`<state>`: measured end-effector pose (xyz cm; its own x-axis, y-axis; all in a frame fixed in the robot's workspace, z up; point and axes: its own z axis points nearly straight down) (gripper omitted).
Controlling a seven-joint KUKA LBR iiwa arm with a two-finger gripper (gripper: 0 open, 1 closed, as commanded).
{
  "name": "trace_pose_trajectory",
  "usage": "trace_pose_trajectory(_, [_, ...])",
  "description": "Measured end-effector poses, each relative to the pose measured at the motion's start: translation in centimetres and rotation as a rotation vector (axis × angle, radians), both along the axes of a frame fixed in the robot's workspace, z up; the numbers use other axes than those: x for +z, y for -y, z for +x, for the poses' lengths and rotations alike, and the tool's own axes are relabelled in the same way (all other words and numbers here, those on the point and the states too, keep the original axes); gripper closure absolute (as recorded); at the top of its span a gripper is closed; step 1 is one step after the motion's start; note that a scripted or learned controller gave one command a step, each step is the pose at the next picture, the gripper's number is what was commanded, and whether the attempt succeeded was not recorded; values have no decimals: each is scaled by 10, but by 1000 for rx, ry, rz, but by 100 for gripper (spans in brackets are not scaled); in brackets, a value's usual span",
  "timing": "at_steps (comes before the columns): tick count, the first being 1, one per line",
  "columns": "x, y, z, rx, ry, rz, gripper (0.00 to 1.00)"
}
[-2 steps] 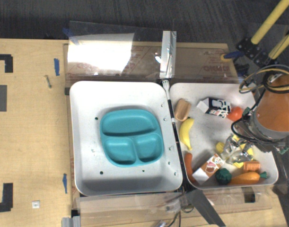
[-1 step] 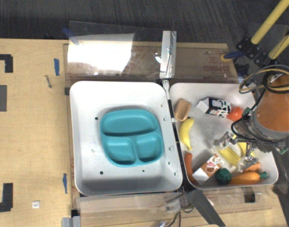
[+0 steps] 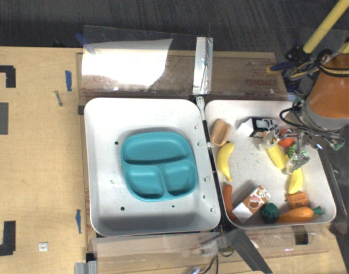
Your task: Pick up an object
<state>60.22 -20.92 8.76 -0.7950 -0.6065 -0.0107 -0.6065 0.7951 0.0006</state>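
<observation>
The right bin (image 3: 328,201) holds several toy foods. A yellow corn cob (image 3: 276,156) lies near its middle, with a small red-orange piece (image 3: 285,142) just above it. My gripper (image 3: 298,153) hangs low over the bin, right beside the corn cob on its right. A small yellow piece (image 3: 296,181) lies just below the gripper. Cables and the wrist hide how the gripper stands.
Also in the right bin are a banana (image 3: 224,160), a brown bread piece (image 3: 220,132), a black-and-white box (image 3: 260,125), a small carton (image 3: 256,199), a red sausage (image 3: 228,201), a green broccoli (image 3: 270,212) and a carrot (image 3: 297,214). The left bin (image 3: 100,124) holds a teal divided tray (image 3: 159,164).
</observation>
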Motion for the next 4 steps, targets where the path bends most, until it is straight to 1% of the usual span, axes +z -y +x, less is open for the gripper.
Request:
trace_pose_trajectory(1, [0,-1,-80,-188,-3,-5,0])
trace_pose_trajectory(2, [0,12,50,-198,-58,2,0])
trace_pose_trajectory(3, [-1,0,1,-282,-3,-4,0])
trace_pose_trajectory(4, [13,-1,3,-284,7,-4,100])
